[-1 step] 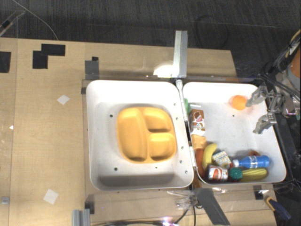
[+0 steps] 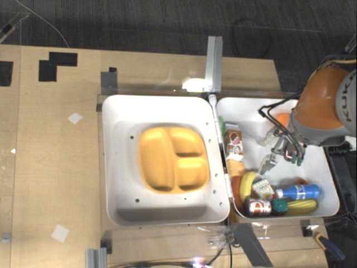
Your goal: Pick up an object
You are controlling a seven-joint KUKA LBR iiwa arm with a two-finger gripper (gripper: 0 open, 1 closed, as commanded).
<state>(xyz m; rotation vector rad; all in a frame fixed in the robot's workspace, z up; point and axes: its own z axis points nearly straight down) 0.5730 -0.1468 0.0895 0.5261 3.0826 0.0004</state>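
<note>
A: Where is the gripper [image 2: 273, 159]?

B: Inside the right bin [image 2: 329, 202], hanging above the pile at its near edge. I cannot tell its grasp state; nothing shows between it.

A: Candidates?

B: 1 blue bottle [image 2: 298, 192], 1 red can [image 2: 257, 207] just left of it, 1 yellow banana [image 2: 246, 184] above the can.

A: Step?

B: Approach, I judge. Next: descend onto 1 item, then close.

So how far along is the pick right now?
Nothing looks picked yet. The hand hangs over the right bin with nothing visibly in it. The blue bottle, soda can and banana lie in the bin's near corner. Descent, grasp and lift remain.
</note>
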